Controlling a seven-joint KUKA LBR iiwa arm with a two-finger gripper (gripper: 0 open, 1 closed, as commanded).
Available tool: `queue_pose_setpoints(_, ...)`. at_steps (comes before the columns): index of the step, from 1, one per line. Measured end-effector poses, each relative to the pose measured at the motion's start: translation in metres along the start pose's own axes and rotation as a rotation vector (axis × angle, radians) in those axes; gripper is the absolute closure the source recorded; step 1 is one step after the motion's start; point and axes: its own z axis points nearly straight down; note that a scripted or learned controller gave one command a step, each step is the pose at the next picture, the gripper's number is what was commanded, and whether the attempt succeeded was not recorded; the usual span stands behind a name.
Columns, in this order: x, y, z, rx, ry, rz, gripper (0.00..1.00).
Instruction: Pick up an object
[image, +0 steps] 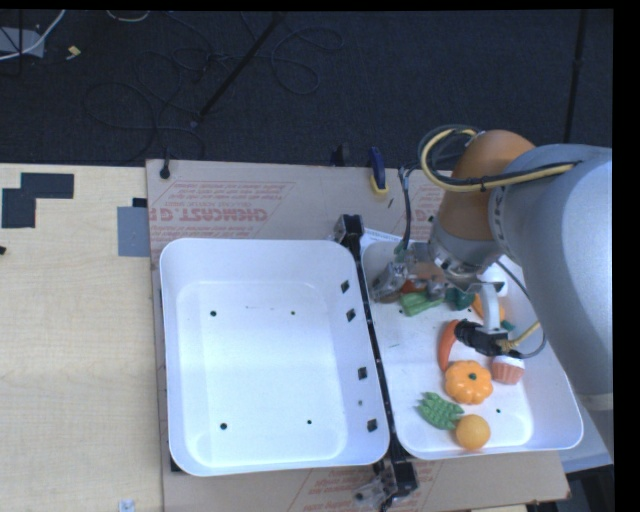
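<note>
My gripper (392, 282) is down in the far left corner of the right bin (560, 430), close to the wall between the two bins. A green toy (422, 303) with a bit of red on it lies right beside the gripper, touching or nearly touching it. In front of it an orange carrot (446, 348) rests on the bin floor. Nearer the front lie an orange pumpkin (468, 382), a green leafy piece (437, 410) and a small orange ball (472, 432). A small cupcake-like toy (507, 370) sits to the right of the pumpkin.
The left bin (180, 300) stands beside the right one, with a black divider rail (362, 330) between them. My grey arm (570, 250) covers the far right part of the right bin. Cardboard (250, 205) lies under both bins.
</note>
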Motion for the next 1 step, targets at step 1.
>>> queue_pose_setpoints(1,0.0042,-0.0484,0.0047,0.012,0.003,0.003,0.00)
